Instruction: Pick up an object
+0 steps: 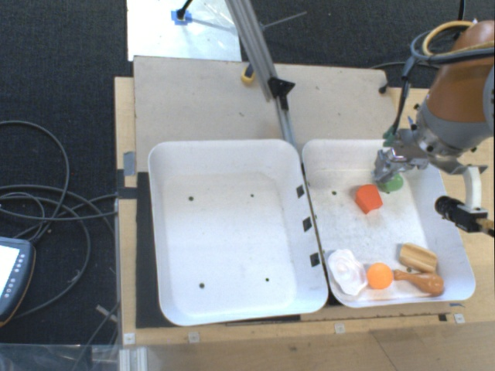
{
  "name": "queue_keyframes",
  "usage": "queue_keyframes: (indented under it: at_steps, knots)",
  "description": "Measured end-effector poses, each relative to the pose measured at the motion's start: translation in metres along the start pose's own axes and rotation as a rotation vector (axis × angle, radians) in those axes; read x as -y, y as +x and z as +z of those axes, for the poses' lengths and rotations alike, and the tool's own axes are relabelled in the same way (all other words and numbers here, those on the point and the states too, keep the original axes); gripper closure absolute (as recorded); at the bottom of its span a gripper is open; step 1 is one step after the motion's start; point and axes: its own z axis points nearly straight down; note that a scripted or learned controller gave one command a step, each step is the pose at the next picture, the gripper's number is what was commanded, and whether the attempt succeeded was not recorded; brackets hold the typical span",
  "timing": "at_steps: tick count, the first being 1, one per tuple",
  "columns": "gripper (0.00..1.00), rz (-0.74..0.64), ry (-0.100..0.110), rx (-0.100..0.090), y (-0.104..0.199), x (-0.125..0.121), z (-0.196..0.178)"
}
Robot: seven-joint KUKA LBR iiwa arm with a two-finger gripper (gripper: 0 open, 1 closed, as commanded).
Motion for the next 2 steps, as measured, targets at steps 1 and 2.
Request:
queue_keyframes:
  at_steps: [1, 2]
  knots:
    - [1.0, -0.001, 0.0, 0.0, 0.046, 0.006, 0.011]
    - [1.0, -0.002, 0.001, -0.001, 0.103, 0.021, 0.011]
